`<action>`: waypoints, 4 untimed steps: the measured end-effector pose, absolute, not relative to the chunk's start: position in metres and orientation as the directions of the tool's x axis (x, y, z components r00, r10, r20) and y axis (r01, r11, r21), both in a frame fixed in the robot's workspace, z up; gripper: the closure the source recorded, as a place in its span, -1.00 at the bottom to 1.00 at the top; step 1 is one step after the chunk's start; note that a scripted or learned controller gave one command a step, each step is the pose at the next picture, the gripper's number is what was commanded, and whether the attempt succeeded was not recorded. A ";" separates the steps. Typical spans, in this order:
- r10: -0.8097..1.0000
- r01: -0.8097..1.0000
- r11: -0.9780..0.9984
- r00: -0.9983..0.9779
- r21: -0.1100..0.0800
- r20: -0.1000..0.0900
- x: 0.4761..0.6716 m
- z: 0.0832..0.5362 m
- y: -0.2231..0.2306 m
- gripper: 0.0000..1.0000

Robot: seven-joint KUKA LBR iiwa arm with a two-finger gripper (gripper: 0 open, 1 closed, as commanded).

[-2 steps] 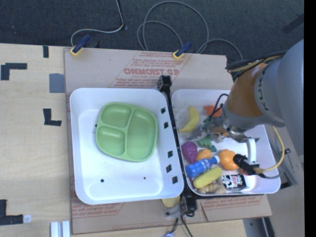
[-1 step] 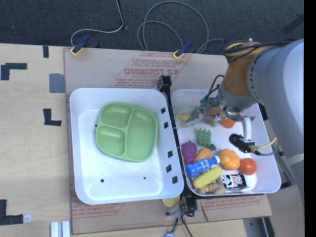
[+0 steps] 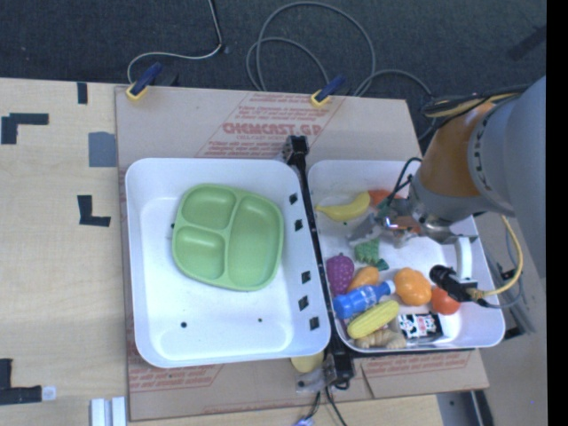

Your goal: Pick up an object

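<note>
metal two-finger gripper [image 3: 373, 230] low in right shallow white plastic bin [image 3: 484, 334], approach/reach step imo; can't tell its state; curved yellow plastic banana [image 3: 345, 207] just beyond tip, green leafy toy [image 3: 368, 253] right under; next: settle on one, clamp, lift

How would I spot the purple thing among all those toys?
Look in the right-hand white bin, along its left wall beside the divider. The purple toy sits there, just above a blue bottle. It is the only purple piece.
</note>
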State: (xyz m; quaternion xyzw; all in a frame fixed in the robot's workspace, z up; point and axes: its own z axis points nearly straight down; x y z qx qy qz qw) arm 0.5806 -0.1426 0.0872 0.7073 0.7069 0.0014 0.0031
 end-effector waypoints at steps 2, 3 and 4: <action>1.000 1.000 0.001 -0.001 0.001 -0.001 0.598 0.086 -0.124 -1.00; 1.000 1.000 0.001 -0.001 -0.003 0.003 0.639 0.086 -0.150 -1.00; 1.000 0.999 -0.003 0.004 -0.037 0.014 0.663 0.082 -0.174 -1.00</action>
